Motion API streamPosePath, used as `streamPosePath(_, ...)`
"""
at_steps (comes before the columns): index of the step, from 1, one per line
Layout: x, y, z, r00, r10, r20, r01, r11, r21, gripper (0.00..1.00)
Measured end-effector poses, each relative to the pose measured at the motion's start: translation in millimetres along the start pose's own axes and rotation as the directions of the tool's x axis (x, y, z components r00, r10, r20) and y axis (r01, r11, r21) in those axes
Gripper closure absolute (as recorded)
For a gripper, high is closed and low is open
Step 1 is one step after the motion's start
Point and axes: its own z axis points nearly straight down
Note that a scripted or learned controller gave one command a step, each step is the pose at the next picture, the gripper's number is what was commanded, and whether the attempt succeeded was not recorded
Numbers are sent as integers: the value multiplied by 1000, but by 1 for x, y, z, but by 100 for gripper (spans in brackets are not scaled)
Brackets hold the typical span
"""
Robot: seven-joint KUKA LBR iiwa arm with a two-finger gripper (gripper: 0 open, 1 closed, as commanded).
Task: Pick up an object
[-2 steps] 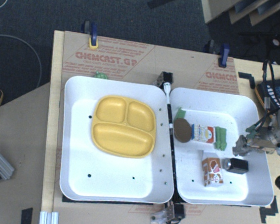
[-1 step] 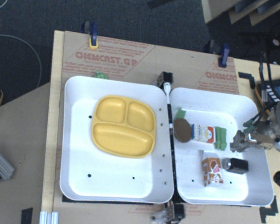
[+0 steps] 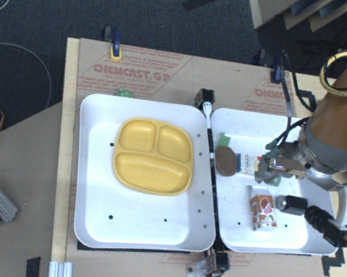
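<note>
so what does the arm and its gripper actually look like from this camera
The arm is a bulky rounded body, grey in its lower section with a broad orange band above it. Black cables loop along its left side, and a pale yellowish ring of cable sits near the top. The gripper is a small metallic grey block of parts, too blurred to make out its fingers.

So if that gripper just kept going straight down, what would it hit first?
Probably the small packet or bare floor of the right bin; the gripper hangs about over the packet's right end, though depth is unclear.
</note>
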Motion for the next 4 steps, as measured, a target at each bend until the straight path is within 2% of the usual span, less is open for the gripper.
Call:
streamPosePath(1, -72, -3, 69, 1000, 14, 0, -14, 1000, 11, 100)
streamPosePath(2, -82, -1, 4, 1000, 7, 3, -7, 1000, -4, 100)
streamPosePath(3, -9, 0, -23, 1000, 1, 1, -1, 1000, -2, 100)
streamPosePath(4, 55, 0, -32, 1000, 0, 0, 0, 1000, 0, 100)
